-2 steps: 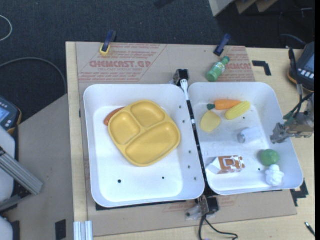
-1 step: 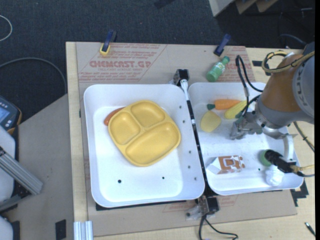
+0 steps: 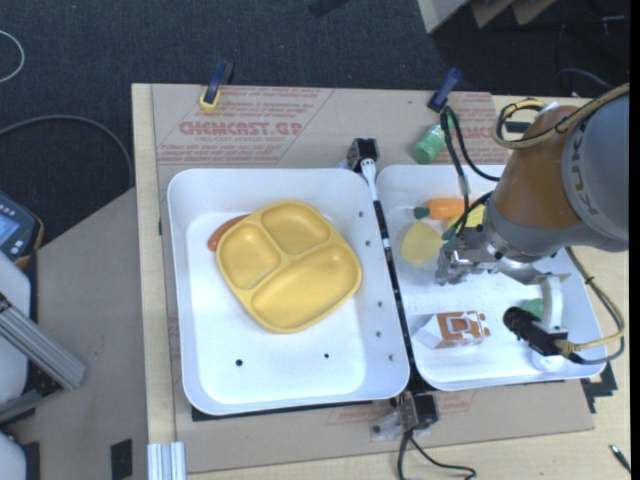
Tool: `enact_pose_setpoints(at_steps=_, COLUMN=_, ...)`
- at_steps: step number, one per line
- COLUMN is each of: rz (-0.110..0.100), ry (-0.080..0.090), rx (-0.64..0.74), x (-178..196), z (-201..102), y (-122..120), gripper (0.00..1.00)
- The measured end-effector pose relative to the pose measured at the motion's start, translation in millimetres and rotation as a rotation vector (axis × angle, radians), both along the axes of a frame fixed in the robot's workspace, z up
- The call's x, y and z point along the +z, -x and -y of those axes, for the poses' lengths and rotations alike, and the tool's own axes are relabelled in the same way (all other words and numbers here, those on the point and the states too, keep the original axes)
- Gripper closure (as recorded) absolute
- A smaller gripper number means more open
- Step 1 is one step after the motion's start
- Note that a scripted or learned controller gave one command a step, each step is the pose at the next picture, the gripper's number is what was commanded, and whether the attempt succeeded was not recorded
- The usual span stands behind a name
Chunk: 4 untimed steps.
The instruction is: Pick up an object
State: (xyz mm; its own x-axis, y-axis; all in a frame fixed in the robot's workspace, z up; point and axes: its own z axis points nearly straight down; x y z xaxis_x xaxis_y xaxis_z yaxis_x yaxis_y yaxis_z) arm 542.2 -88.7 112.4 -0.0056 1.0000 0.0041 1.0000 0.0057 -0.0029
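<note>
Yellow, the pale round piece (image 3: 421,242) lies in the right bin (image 3: 480,368) just beside my gripper (image 3: 452,266), off toward ten o'clock and near the divider; being round, it shows no long axis to line up on. An orange carrot-like piece (image 3: 444,208) lies beyond it at about twelve o'clock, its length running three to nine, and a small printed packet (image 3: 455,329) sits at six. How wide I stand I cannot tell, nor whether I touch the bin floor, and I see nothing held.
</note>
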Motion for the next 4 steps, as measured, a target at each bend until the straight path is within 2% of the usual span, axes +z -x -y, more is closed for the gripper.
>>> enact_pose_setpoints(at_steps=1, rz=0.008, ry=0.002, rx=0.0, x=103, z=-48, y=51, gripper=1.0)
enact_pose_setpoints(at_steps=2, rz=0.01, ry=0.002, rx=0.004, x=167, z=-115, y=62, gripper=1.0)
enact_pose_setpoints(at_steps=3, rz=0.003, ry=0.006, rx=-0.008, x=103, z=-94, y=2, gripper=1.0)
enact_pose_setpoints(at_steps=4, rz=0.009, ry=0.005, rx=-0.008, x=176, z=-70, y=37, gripper=1.0)
